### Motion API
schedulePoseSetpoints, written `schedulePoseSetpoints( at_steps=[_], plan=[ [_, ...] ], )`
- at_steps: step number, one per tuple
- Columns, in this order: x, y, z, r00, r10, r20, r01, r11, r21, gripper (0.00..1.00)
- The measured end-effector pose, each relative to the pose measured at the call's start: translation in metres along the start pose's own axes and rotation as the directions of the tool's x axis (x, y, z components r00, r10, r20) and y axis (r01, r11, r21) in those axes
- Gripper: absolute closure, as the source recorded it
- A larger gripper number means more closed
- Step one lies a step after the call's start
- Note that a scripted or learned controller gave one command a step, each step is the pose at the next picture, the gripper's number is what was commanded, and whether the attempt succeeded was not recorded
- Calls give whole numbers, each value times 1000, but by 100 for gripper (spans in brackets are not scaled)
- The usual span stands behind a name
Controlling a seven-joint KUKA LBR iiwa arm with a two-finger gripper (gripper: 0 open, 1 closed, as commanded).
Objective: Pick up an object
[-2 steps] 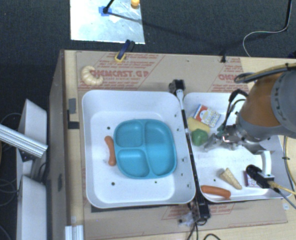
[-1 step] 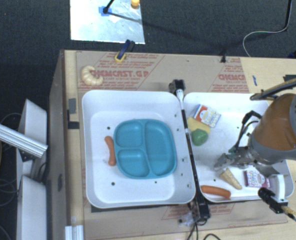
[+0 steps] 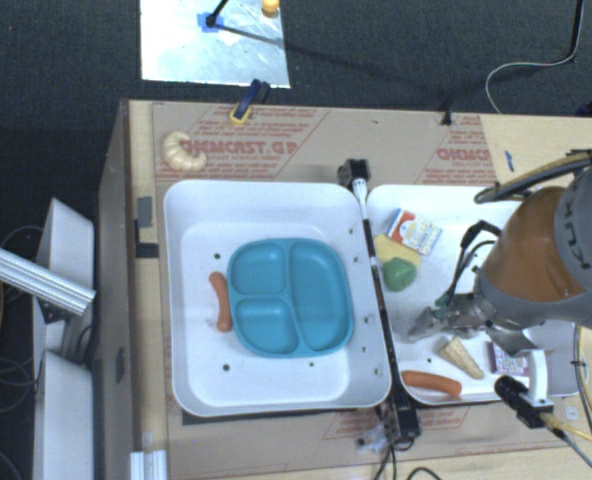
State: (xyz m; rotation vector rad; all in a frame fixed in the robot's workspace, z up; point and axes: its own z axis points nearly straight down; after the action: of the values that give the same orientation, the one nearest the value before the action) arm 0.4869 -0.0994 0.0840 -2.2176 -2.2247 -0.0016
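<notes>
My gripper (image 3: 428,321) hangs low over the middle of the right bin (image 3: 446,203), at the end of the grey arm with its orange band (image 3: 532,248). Nothing shows in its grasp. Just below and to its right lies a tan cone-shaped piece (image 3: 462,357). An orange sausage (image 3: 431,382) rests along the bin's front edge. Up and left of the gripper sit a green fruit (image 3: 400,274), a yellow piece (image 3: 388,249) and a red-and-white box (image 3: 414,231). A small packet (image 3: 509,361) lies partly under the arm.
The left bin (image 3: 191,368) holds a blue divided plate (image 3: 288,296) with a second sausage (image 3: 220,301) beside its left side. A black divider bar (image 3: 374,268) runs between the bins. On the bench behind lie a pale curled item (image 3: 183,150) and a blue-and-yellow tool (image 3: 248,101).
</notes>
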Motion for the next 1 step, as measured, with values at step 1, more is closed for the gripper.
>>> schedulePoseSetpoints(
  at_steps=[1],
  plan=[
    [-58,0,0,1000,3,3,-3,1000,-1,0]
  ],
)
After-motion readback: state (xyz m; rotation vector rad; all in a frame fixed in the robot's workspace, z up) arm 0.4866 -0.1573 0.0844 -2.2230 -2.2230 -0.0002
